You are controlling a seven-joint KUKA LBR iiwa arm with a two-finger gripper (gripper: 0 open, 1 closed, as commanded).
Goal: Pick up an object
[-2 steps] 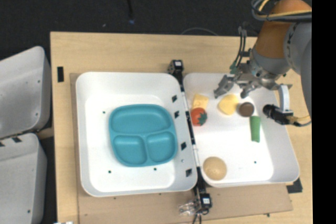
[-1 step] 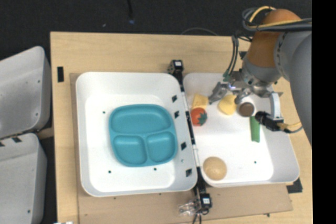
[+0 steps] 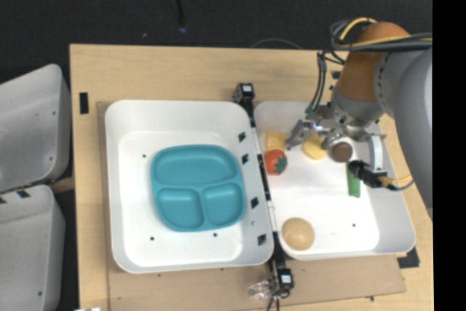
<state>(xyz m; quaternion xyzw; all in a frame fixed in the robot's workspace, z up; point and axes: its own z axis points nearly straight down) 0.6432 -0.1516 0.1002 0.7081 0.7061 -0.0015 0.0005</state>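
My gripper (image 3: 309, 135) hangs low over the back part of the right bin (image 3: 393, 229), on the grey arm with its orange band. A pale yellow piece (image 3: 314, 150) lies right under it, touching or nearly touching. A second yellow piece (image 3: 275, 140) sits to its left by the bin's wall. A red-orange round fruit (image 3: 274, 162) lies just below that. A tan round bun-like object (image 3: 297, 233) rests at the front left corner. A small green item (image 3: 354, 186) lies to the right, under the wrist cable.
The left bin (image 3: 124, 156) holds a blue divided plate (image 3: 198, 186). Black clips (image 3: 259, 178) run along the wall between the two bins. The arm's bulk and cables (image 3: 378, 84) cover the right bin's back right corner.
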